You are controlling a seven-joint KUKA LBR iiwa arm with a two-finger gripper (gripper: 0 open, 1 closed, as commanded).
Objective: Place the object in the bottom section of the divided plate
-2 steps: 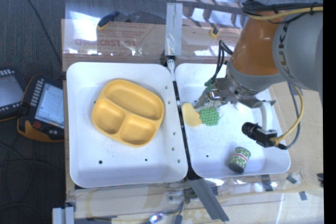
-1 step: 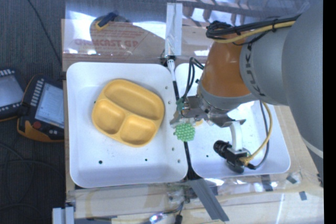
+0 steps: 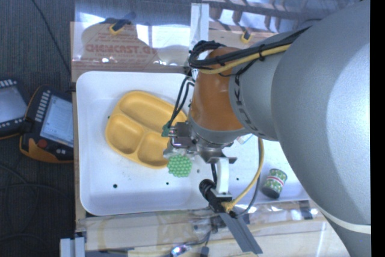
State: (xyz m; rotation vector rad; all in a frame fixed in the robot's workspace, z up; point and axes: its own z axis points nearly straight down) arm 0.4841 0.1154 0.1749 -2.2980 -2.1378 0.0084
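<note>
Looking nearest first, we see a green dotted ball [image 3: 179,165] on the left bin [image 3: 96,189] floor, just beside the yellow divided plate [image 3: 139,126]. Above it hangs the tool [image 3: 180,144]; we cannot tell its opening. We judge a release here would miss the plate's bottom section.

Claw fingers are hidden under the wrist. Yellow divided plate [image 3: 135,126] right edge is covered by the arm [image 3: 301,87]. Right bin [image 3: 295,189] is mostly occluded. Green dotted object [image 3: 179,165] is partly covered.
</note>
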